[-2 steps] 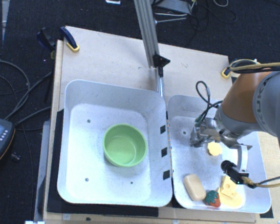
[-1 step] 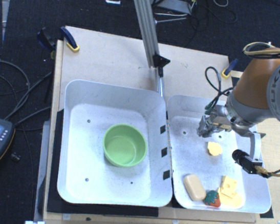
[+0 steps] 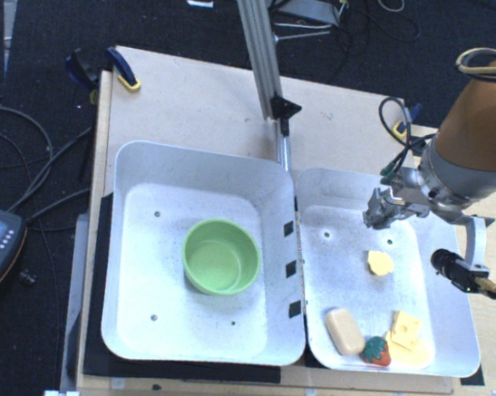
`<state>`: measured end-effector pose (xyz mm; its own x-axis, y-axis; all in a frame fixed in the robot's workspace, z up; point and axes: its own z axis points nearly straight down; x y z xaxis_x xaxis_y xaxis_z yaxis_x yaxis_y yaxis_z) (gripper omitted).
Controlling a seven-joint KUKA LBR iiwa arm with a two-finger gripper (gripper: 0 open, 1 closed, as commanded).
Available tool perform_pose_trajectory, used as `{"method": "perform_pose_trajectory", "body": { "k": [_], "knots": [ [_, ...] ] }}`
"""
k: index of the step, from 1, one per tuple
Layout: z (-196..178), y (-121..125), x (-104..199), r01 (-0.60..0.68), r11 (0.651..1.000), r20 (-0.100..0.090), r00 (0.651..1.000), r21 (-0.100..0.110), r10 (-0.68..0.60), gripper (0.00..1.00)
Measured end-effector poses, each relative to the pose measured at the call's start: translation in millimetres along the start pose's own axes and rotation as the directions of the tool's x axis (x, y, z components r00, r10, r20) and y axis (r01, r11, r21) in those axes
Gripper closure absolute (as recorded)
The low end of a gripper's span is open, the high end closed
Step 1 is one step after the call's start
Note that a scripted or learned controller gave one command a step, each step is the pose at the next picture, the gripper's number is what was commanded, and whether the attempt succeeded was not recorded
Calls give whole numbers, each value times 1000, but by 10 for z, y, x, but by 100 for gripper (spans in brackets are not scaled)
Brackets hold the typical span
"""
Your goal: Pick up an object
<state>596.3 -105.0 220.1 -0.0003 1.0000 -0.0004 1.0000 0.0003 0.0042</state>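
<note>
- While my gripper [image 3: 382, 211] hangs over the far part of the right bin [image 3: 339, 201], nothing is lifted, so as I judge it the pick is wholly ahead of me.
- How wide my tool stands I cannot tell from this slant; it is a dark cluster under the wrist, and I see no object in it.
- Nearest candidate is the small yellow piece [image 3: 380, 263], lying on the bin floor at about 6 o'clock from my gripper, near but apart from it.
- Further toward 6 o'clock, along the near wall of the same bin, three more things lie close together: a beige oblong block [image 3: 345, 331], a small red and green object [image 3: 377, 351] just beside it at its 4 o'clock, and a flat yellow cheese-like slice [image 3: 408, 338] at the 3 o'clock side of those two.
- Left bin [image 3: 142, 169], at 9 o'clock from me, holds one green bowl [image 3: 220, 257], upright, with nothing that I can see inside.
- What is left, I reckon: move over one chosen thing, descend, close on it, and raise it off the floor.
</note>
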Motion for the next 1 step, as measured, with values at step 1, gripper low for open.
{"method": "perform_pose_trajectory", "body": {
  "k": [1],
  "knots": [
    [47, 51, 485, 4, 1000, -1, 1000, 4, -4, 100]
  ]
}}
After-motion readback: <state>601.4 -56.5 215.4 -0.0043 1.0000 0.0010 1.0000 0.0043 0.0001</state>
